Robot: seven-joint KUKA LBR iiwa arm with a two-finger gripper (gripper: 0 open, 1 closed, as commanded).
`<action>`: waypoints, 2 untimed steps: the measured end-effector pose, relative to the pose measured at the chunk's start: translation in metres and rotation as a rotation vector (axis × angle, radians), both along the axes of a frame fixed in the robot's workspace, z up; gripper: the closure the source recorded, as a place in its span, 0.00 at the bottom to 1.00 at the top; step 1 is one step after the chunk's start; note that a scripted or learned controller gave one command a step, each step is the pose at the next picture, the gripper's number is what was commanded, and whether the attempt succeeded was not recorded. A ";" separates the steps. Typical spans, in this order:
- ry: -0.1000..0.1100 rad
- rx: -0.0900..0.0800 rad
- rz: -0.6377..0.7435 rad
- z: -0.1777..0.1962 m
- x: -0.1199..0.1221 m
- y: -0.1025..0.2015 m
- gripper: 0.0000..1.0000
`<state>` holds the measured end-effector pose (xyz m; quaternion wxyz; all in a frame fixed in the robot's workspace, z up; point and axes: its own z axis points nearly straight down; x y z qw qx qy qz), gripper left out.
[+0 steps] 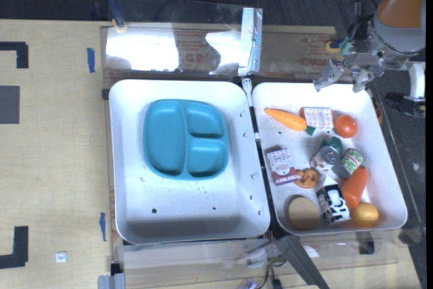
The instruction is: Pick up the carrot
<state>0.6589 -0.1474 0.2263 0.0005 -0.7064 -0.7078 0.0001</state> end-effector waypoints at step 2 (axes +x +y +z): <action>-0.031 -0.015 0.473 -0.127 -0.024 0.039 0.00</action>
